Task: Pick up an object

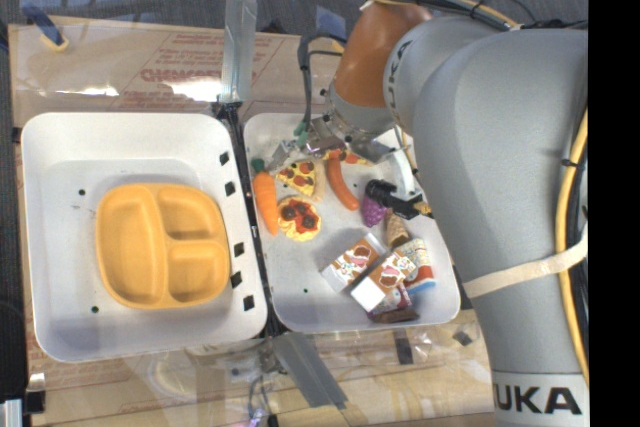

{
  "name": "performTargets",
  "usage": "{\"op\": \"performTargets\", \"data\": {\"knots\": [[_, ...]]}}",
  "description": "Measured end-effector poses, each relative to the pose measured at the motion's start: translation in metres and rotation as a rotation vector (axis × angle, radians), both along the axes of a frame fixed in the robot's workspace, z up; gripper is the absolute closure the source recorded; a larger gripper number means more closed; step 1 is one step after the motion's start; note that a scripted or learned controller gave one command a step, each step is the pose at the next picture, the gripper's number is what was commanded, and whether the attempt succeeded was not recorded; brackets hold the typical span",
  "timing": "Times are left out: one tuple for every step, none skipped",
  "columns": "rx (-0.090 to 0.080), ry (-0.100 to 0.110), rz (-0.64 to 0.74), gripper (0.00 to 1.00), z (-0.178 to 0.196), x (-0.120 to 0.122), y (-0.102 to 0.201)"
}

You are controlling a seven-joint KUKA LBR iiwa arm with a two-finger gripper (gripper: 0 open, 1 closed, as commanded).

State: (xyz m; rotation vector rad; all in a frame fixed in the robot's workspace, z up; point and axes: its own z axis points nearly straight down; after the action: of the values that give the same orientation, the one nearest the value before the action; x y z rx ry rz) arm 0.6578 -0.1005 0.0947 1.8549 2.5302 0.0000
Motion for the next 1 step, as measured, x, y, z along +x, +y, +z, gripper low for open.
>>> {"op": "performTargets", "data": {"knots": [[0.000,-0.002,0.007,1.00,0.0116,0.0012,0.0013]]}}
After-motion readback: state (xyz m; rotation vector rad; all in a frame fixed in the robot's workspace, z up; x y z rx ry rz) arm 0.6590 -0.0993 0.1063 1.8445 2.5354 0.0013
